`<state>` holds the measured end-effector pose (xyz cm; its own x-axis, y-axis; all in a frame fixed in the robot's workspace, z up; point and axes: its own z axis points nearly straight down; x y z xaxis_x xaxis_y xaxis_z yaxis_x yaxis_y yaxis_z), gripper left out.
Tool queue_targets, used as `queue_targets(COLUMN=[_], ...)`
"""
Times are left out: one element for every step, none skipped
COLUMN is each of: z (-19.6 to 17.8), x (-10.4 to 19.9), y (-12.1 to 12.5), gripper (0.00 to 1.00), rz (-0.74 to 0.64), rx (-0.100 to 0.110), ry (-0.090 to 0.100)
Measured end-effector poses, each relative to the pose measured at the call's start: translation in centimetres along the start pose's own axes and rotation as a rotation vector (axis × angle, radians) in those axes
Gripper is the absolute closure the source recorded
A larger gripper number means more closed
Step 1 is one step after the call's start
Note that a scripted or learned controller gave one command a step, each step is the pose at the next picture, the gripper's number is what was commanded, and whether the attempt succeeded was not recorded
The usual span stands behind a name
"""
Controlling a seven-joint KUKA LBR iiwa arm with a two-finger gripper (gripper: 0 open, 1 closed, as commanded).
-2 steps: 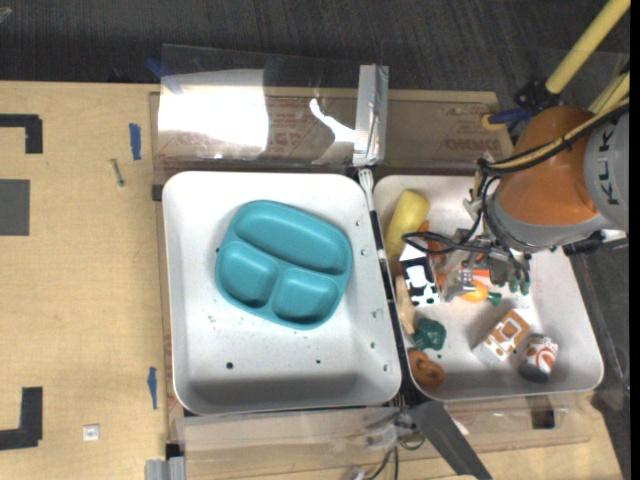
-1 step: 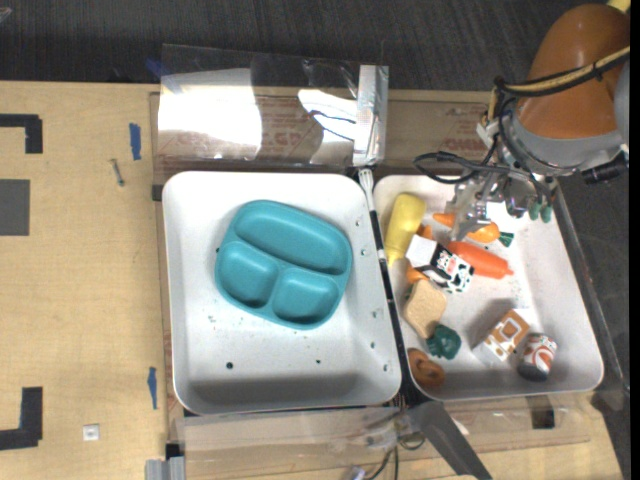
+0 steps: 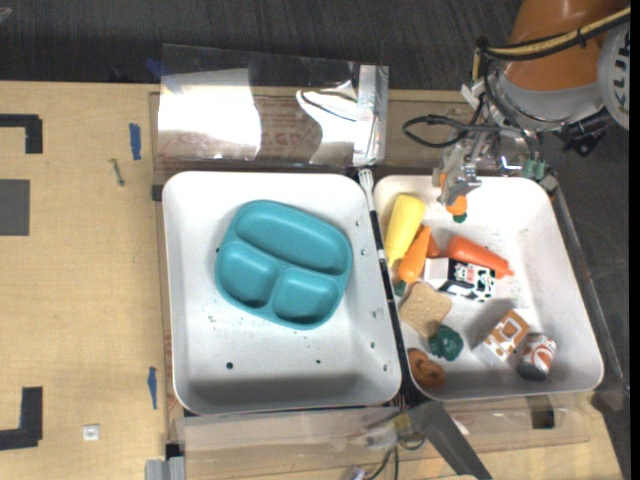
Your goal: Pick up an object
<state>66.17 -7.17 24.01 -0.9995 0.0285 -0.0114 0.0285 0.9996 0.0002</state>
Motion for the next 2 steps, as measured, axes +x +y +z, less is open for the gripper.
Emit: queue_targets(z=[1.7, 1.7], x=[-0.2, 10.3], y=[2.3, 3.3], gripper=[1.0, 1.0], rz=[-0.102, -0.182], rx=[-0.002, -0.001], ry=[0.008, 0.006])
